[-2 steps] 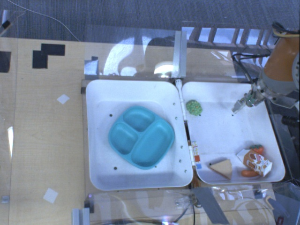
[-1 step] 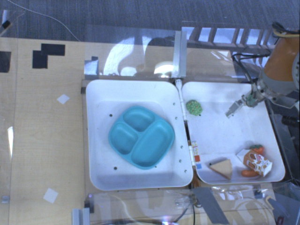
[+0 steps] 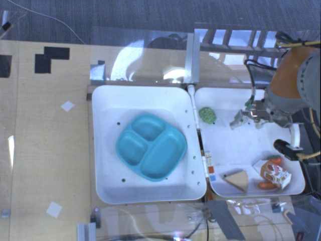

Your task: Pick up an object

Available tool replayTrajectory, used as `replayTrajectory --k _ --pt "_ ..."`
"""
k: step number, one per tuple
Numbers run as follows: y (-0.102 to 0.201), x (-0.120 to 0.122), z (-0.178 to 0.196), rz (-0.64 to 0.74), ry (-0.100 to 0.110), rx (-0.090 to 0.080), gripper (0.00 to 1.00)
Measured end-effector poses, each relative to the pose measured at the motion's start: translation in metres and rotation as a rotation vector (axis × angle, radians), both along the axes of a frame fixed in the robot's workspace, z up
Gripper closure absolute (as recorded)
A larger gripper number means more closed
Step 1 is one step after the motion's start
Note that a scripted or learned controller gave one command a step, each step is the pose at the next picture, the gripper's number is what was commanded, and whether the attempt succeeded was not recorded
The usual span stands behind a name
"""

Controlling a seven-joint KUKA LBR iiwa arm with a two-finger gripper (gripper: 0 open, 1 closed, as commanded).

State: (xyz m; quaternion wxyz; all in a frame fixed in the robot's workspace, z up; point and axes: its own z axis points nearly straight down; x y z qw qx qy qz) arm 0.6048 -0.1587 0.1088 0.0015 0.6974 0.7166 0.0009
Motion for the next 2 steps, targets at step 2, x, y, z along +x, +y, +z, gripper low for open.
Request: replayTrajectory --k 2 --pt "0.072 -0.034 -0.02 0.244 -0.007 -0.001 0.0"
